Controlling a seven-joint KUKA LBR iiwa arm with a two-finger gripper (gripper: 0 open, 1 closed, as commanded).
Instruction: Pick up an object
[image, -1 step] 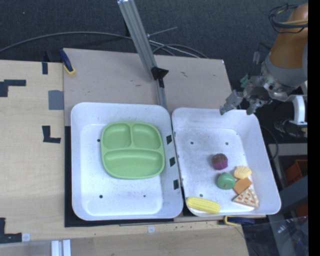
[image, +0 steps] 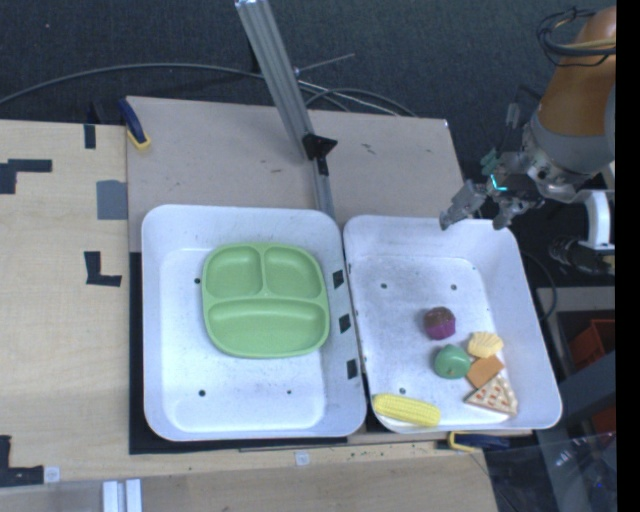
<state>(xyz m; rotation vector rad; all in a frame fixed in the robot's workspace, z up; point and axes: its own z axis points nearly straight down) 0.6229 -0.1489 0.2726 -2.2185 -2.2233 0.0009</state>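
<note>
the jaws (image: 478, 210) hang spread apart with nothing in them at 1 o'clock over the right bin (image: 520, 270); toy food (image: 468, 362) lies at 5 o'clock.

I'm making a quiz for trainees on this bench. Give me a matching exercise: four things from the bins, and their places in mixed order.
Things:
1. green divided plate
2. corn cob
3. purple item
4. gripper

Places:
A. front rim of the right bin
B. above the right bin's far edge
C. left bin
D. middle of the right bin

Pairs: 1-C, 2-A, 3-D, 4-B
</note>
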